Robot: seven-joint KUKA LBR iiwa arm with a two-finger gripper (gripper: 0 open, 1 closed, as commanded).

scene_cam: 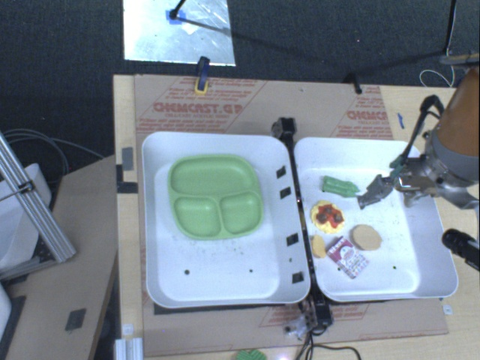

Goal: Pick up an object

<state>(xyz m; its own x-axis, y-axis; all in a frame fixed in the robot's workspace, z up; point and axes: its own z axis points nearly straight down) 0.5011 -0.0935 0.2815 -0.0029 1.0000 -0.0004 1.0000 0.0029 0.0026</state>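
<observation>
In the right bin [420,276] lie a green pickle-like piece [340,186], a round yellow and red pizza toy [328,215], a tan round cookie [366,238], a small yellow piece [319,246] and a red and white packet [348,257]. My gripper [373,193] hangs over the right bin, just right of the green piece and above the cookie. Its dark fingers point left and down, and nothing shows between them.
The left bin [157,223] holds a green divided plate [215,196]. A black divider with clips [295,223] runs between the bins. The arm [457,148] comes in over the right bin's right edge. Cardboard [247,100] lies under both bins.
</observation>
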